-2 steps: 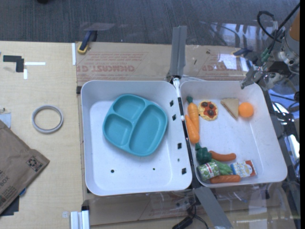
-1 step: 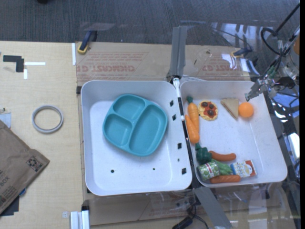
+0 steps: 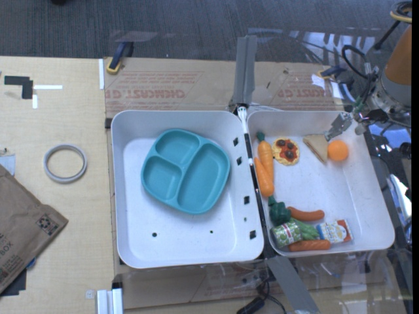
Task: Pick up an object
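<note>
Orange ball (image 3: 338, 150) lies in right bin (image 3: 366, 195), just below and beside gripper (image 3: 340, 125); likeliest pick target, judged by nearness. Gripper hangs above bin's far right corner, nothing seen held; finger spread cannot be told. Wedge (image 3: 315, 148) just left of ball. Farther off: two carrots (image 3: 264, 169), one pizza toy (image 3: 286, 151), one sausage (image 3: 306, 214). One teal plate (image 3: 186, 171) set in left bin (image 3: 131, 195), well apart.
</note>
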Tool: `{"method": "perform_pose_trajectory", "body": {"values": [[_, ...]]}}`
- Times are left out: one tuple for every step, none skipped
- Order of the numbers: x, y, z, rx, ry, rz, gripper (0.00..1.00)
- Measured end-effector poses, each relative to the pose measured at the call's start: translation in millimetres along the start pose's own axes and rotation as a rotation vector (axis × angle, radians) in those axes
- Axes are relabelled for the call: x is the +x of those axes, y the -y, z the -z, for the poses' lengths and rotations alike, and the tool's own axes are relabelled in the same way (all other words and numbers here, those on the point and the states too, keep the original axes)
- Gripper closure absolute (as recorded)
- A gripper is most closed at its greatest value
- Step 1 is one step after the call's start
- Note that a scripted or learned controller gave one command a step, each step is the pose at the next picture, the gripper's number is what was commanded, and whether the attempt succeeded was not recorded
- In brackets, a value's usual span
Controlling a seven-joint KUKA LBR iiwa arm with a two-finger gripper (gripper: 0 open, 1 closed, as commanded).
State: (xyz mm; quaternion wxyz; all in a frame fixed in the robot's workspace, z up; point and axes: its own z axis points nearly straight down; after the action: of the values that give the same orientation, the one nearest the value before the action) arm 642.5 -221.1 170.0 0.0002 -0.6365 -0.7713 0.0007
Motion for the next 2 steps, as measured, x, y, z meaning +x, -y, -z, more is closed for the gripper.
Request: {"method": "perform_pose_trajectory", "body": {"values": [[18.1,25.5,-53.6,0.000,-0.001,-0.138,0.00],[10.4,14.7,-76.6,-0.006,-0.008,-0.182,0.00]]}}
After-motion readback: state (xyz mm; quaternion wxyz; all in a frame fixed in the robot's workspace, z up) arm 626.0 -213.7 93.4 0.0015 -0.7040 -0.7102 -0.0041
